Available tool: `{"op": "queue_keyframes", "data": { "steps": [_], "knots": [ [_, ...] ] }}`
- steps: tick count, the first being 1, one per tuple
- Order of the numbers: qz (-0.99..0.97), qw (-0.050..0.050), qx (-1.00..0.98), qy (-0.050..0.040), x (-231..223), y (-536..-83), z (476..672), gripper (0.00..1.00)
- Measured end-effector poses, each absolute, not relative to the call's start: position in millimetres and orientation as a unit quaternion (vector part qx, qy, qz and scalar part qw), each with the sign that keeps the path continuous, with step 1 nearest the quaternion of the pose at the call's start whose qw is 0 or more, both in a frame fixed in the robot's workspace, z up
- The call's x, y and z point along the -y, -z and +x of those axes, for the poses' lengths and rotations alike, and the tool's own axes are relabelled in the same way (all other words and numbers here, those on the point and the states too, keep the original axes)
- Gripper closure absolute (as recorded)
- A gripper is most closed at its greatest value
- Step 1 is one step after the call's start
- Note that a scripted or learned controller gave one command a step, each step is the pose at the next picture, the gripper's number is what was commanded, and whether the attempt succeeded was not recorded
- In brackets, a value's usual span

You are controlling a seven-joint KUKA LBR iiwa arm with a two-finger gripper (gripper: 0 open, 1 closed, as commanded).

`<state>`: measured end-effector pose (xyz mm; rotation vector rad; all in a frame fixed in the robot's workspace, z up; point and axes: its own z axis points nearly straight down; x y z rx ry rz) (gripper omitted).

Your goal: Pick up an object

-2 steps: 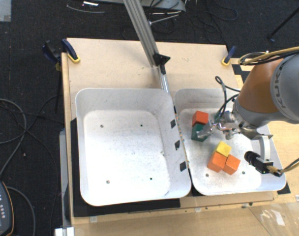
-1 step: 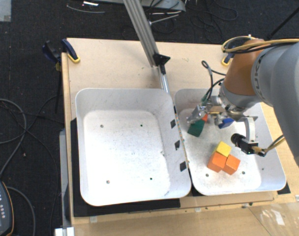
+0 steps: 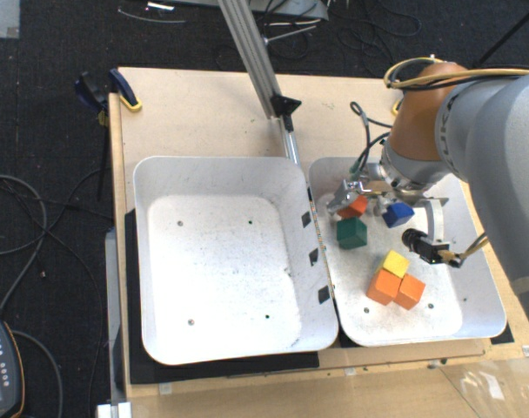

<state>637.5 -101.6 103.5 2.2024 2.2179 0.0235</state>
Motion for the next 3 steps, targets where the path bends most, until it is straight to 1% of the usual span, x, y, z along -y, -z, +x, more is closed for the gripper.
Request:
{"op": "queue_keyframes", "data": {
  "steps": [1, 2, 3],
  "knots": [
    [0.707, 0.004, -0.707, -0.0021, 124, -185, 631.5, 0.0],
    [0.705, 0.0, -0.709, 0.0005, 115, -91, 667.7, 0.0],
    [0.705, 0.002, -0.709, -0.0005, 115, -107, 668.4, 1.0]
  ]
}}
